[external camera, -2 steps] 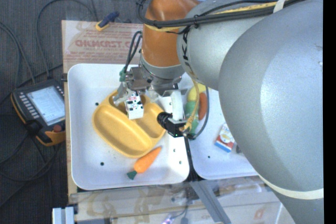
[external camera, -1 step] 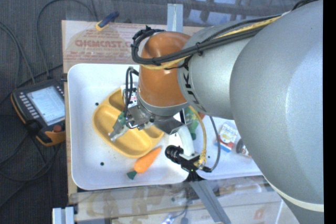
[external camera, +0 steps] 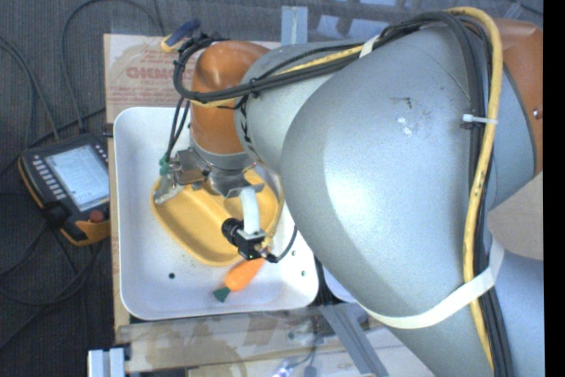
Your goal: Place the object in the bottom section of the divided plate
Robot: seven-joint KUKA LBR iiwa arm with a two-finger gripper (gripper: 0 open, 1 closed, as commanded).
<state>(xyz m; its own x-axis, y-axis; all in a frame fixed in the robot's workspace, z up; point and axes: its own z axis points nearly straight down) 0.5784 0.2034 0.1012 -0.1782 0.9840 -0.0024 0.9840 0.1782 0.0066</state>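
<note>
1 toy carrot (external camera: 240, 275) lies in the white bin (external camera: 141, 190) beside the yellow divided plate's (external camera: 190, 229) lower rim, maybe touching, and the gripper (external camera: 219, 183) over the plate, grip unreadable from here, risks closing on nothing or nudging the plate.

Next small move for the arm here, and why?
Probably shift the end effector a little toward the view's lower right, over the toy carrot. The carrot lies in the white bin at the lower rim of the yellow divided plate, not in a section, while the end effector sits over the plate.
</note>
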